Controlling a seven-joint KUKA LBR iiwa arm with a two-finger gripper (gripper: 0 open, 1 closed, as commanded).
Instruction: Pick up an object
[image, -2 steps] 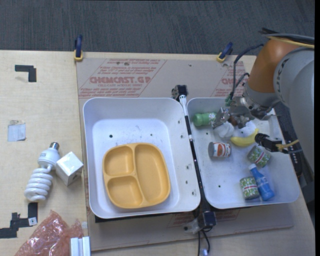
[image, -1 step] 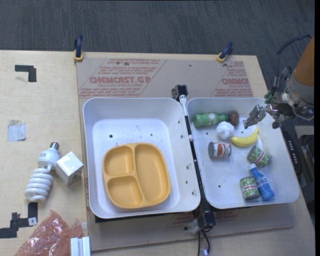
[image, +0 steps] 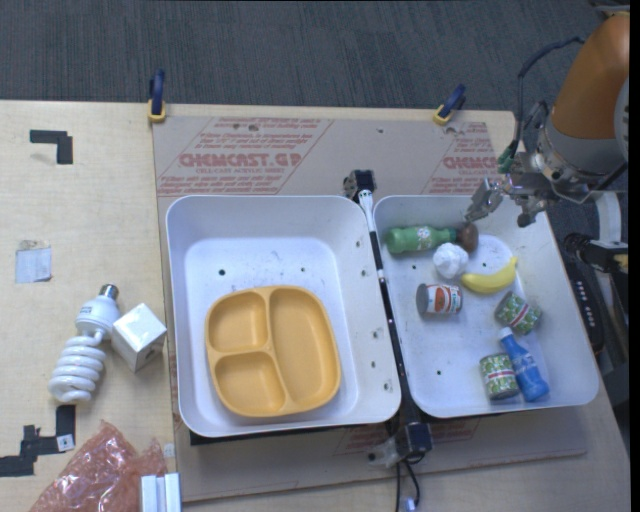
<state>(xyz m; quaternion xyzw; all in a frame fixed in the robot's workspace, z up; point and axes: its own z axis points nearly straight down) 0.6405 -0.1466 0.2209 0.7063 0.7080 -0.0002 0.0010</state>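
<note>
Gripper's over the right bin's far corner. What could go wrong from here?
1. The gripper hangs near the bin wall; descending there may clip it.
2. The green bottle, brown object, white ball and banana sit crowded together; a grasp may nudge neighbours or catch two.
3. The small can lies on its side and may roll.

arm (image: 590, 80) cut off by top and right edges. tool (image: 505, 195) small and blurry, finger state unreadable. red mesh bag (image: 100, 470) and white box (image: 160, 492) clipped at the bottom edge. can labels (image: 440, 299) too small to read. brown item (image: 468, 236) unidentifiable.
</note>
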